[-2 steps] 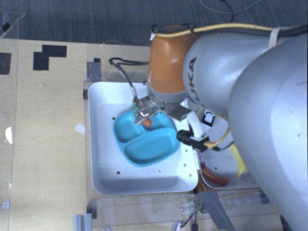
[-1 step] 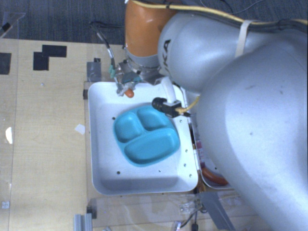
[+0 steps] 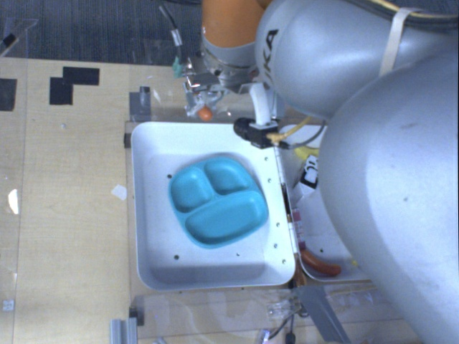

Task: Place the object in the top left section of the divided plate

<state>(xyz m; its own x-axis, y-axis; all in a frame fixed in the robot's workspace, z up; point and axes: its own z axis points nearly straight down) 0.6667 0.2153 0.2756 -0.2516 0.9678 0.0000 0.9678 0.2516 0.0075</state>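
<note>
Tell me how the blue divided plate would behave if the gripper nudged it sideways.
The plate looks like rigid moulded plastic, so it would probably move as one piece without flexing. It lies flat on the smooth floor of the white bin, so it would likely slide rather than tip. Low and broad, it seems unlikely to roll. It is probably light.

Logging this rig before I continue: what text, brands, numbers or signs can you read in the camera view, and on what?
"KU", the visible part of a longer name, upright on the grey arm.
Black marks on a white package in the right bin: too blurred to read.
Nothing else legible.
</note>
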